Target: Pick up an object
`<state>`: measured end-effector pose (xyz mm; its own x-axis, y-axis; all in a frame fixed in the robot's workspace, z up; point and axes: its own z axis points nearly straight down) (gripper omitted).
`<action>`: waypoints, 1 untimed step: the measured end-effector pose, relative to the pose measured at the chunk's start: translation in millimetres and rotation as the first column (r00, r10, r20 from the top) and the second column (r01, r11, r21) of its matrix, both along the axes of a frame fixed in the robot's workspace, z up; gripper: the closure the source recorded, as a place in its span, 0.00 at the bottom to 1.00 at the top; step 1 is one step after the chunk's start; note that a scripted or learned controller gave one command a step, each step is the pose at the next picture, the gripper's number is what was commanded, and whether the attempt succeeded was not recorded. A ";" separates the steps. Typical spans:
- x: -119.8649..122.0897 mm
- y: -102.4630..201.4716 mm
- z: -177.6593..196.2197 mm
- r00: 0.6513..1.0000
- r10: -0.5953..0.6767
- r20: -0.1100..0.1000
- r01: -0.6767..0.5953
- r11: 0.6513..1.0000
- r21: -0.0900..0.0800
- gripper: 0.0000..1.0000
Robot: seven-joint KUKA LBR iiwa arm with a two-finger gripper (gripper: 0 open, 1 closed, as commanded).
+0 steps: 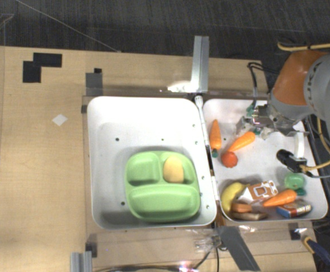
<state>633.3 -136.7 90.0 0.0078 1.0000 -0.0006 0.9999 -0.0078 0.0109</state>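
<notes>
The gripper [254, 124] is low in the right bin [321, 207], with a toy carrot [242, 141] just under it; I cannot tell if it grasps the carrot. Close by lie a second carrot [215, 136] and a red tomato [228, 160], and a banana [231, 195] and a small carton [262, 190], its print unreadable, are nearer the front. In the left bin [105, 152] a green divided plate [160, 187] carries a yellow lemon [174, 169].

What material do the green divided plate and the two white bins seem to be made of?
Green divided plate: probably moulded plastic, matte to slightly satin, judging by its uniform colour and soft rounded compartment edges. White bins: likely plastic or painted metal, smooth with a faint sheen; the view leaves this open.
</notes>
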 end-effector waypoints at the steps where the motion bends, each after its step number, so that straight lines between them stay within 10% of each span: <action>1: -29.6 7.0 1.2 1.000 -0.005 0.004 0.005 1.000 -0.001 0.00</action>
